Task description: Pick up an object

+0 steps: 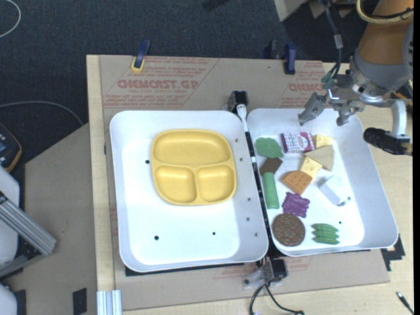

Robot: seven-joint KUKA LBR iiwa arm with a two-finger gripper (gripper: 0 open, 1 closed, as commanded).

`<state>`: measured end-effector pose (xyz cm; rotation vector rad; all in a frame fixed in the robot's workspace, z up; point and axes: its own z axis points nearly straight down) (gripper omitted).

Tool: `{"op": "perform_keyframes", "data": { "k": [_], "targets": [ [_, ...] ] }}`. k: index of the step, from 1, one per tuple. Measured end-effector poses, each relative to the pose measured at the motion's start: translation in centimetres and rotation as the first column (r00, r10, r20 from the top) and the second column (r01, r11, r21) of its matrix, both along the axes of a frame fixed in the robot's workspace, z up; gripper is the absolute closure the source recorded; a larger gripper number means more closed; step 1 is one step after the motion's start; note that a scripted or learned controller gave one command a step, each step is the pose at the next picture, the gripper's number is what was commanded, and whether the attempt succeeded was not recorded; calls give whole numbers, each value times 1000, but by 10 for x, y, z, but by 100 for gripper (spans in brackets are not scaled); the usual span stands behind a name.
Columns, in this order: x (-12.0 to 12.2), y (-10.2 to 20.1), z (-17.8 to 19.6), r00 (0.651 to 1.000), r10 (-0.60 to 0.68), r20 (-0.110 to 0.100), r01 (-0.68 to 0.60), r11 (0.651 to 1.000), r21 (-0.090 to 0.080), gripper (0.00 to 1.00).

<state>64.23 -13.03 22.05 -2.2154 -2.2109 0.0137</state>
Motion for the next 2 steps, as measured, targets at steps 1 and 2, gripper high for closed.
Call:
{"op": "perform_keyframes", "data": {
  "k": [1, 2],
  "targets": [
    [3, 0, 8, 1000, 2, 14, -2, 1000, -2, 0],
    [-8, 2, -43, 1000, 2, 8, -2, 1000, -1, 0]
  ]
}}
